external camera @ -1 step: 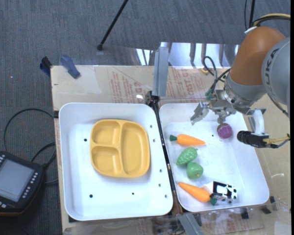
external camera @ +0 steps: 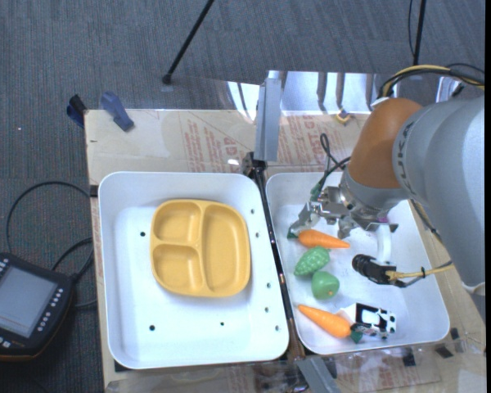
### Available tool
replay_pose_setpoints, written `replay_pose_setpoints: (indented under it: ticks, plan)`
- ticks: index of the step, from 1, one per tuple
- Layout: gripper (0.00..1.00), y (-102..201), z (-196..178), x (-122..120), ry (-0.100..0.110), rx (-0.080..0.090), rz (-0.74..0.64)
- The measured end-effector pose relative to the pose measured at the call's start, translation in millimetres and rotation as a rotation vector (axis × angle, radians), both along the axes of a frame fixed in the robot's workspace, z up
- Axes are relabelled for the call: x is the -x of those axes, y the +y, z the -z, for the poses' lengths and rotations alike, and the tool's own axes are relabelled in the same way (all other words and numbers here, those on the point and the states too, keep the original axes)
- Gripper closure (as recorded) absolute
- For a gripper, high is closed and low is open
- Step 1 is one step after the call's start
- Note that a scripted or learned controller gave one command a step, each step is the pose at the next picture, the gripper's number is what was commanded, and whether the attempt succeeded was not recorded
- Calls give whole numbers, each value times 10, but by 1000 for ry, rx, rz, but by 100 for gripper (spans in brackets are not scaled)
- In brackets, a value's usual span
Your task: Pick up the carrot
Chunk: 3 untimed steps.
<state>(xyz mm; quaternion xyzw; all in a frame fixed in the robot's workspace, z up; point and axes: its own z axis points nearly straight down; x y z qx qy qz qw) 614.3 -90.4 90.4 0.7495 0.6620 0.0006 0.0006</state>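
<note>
Two orange carrots lie in the right bin (external camera: 430, 301). One carrot (external camera: 324, 238) rests near the bin's middle, its green top pointing left. The other carrot (external camera: 326, 321) lies near the front edge. My gripper (external camera: 324, 222) hangs directly over the upper carrot, open, with one finger (external camera: 304, 217) by its green top and the other finger (external camera: 344, 228) near its thin end. Nothing is held between them. The grey arm with its orange band (external camera: 385, 142) comes in from the right.
In the right bin, a green bumpy toy (external camera: 311, 261) and a green rounded toy (external camera: 325, 284) lie just below the upper carrot. A black and white object (external camera: 376, 320) touches the lower carrot's end. The left bin (external camera: 123, 301) holds a yellow divided plate (external camera: 200, 246).
</note>
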Motion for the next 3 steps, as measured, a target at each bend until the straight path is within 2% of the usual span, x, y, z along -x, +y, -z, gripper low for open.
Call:
replay_pose_setpoints:
  ticks: [1, 2, 3]
  plan:
    - [0, 103, -10, 319, -2, -5, 83]
    - [100, 102, -92, 308, -1, -7, 87]
    - [0, 99, -81, 316, 1, -7, 89]
